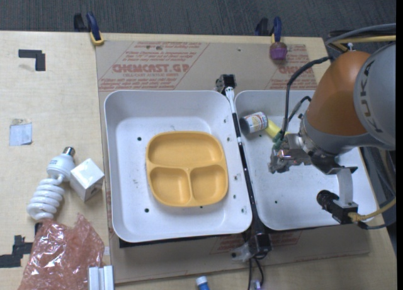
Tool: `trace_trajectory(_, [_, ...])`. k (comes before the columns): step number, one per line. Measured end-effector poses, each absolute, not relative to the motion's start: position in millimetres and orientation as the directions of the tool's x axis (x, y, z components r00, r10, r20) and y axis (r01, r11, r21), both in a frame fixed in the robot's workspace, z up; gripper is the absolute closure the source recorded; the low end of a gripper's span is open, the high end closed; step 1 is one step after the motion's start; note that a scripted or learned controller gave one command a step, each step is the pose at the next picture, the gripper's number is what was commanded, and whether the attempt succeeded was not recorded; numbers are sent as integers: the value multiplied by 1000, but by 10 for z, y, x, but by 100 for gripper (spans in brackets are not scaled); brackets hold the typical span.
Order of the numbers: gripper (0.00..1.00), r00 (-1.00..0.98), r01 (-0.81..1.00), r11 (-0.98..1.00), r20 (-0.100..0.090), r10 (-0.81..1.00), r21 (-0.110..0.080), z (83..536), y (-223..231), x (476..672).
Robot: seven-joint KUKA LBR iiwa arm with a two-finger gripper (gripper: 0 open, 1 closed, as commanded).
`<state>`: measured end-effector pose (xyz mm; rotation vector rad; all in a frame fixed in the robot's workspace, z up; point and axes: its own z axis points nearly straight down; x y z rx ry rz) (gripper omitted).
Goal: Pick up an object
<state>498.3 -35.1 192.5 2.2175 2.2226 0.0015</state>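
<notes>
Your gripper [281, 156] hangs low inside the right bin [302, 216], in the right half of the frame, just under the arm's orange band [337, 93]. Its tip is a blur of metal against the white floor, so you cannot tell how it is set, and nothing can be seen held there.

The nearest thing to pick is the small can [255, 121] with the pale label, lying on its side in that bin's upper left corner. Just beside it, toward the gripper, a yellow piece [274, 132] pokes out; what it is you cannot make out, as the arm covers part of it.

The relation your next move turns on, as I judge it: the can lies up and to the left of the gripper, near but apart from it, with its long axis running roughly left to right across the frame, tilted slightly. Close across the short width rather than along its length.

The left bin [126, 156] holds a yellow divided plate [187, 168], well apart from the gripper and a poorer choice.
</notes>
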Motion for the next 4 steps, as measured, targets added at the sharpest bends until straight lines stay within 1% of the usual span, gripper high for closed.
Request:
trace_trajectory(1, [0, -2, 1000, 2, -1, 1000, 2, 1925, -352, 4982])
trace_trajectory(2, [0, -1, 1000, 1, -1, 1000, 0, 922, -1199, 5610])
trace_trajectory(3, [0, 2, 1000, -2, 0, 1000, 0, 923, -1077, 4919])
trace_trajectory(4, [0, -3, 1000, 3, -1, 1000, 1, 927, -1243, 5878])
